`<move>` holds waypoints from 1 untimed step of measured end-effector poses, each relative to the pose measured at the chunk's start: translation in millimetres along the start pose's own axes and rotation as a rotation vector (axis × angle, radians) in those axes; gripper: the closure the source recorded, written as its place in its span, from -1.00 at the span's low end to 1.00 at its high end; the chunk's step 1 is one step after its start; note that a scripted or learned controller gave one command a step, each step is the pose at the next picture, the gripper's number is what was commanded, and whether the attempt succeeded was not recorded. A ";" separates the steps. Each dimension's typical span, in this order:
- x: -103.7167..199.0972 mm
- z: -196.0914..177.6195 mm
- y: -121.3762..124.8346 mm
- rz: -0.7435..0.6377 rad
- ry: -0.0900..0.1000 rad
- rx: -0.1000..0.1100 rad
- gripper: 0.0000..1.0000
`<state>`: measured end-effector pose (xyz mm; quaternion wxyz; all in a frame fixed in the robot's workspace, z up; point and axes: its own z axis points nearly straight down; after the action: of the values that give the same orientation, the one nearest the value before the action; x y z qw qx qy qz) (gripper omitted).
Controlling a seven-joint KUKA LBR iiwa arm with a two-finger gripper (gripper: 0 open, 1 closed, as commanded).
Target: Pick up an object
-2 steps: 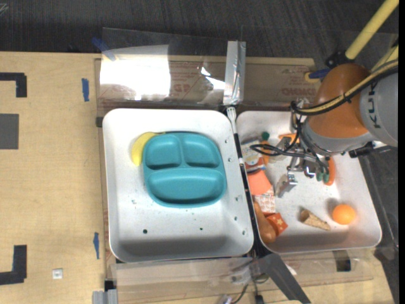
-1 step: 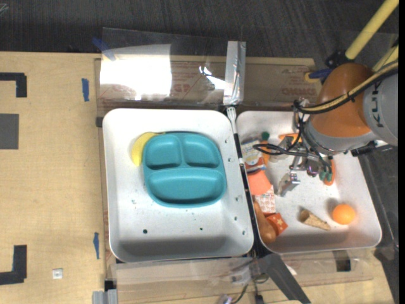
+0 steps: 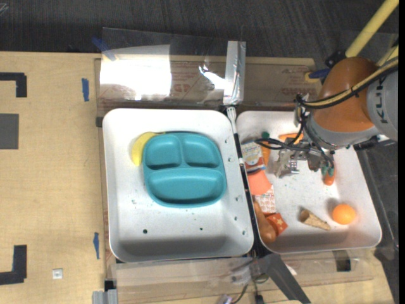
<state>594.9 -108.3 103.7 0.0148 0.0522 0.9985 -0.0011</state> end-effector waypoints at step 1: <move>0.5 1.0 0.3 0.000 0.002 0.000 -1.00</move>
<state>594.5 -108.0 102.6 0.0138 0.0520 0.9985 -0.0009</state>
